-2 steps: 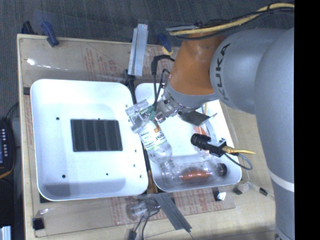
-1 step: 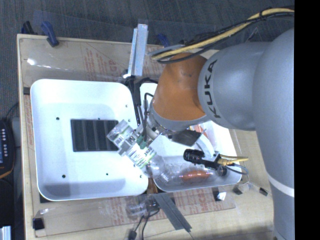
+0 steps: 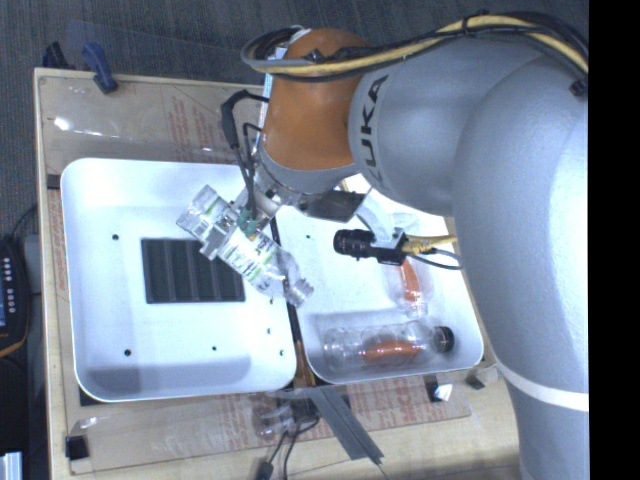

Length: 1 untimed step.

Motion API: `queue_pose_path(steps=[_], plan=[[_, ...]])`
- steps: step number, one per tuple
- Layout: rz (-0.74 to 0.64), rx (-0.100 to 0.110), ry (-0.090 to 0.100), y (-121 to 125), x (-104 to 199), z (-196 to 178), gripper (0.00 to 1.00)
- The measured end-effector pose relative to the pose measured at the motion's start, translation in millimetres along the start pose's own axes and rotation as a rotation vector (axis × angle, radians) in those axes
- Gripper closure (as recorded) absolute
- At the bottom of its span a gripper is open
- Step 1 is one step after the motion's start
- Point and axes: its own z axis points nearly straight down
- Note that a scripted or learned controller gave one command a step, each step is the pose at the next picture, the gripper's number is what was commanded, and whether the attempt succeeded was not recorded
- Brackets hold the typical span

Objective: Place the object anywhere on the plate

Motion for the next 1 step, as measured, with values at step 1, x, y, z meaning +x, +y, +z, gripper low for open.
queue_pose_path(steps=[1], plan=[[-0.067,0.0,-0.001,-15.2,-24.8,-61.9,1.0]])
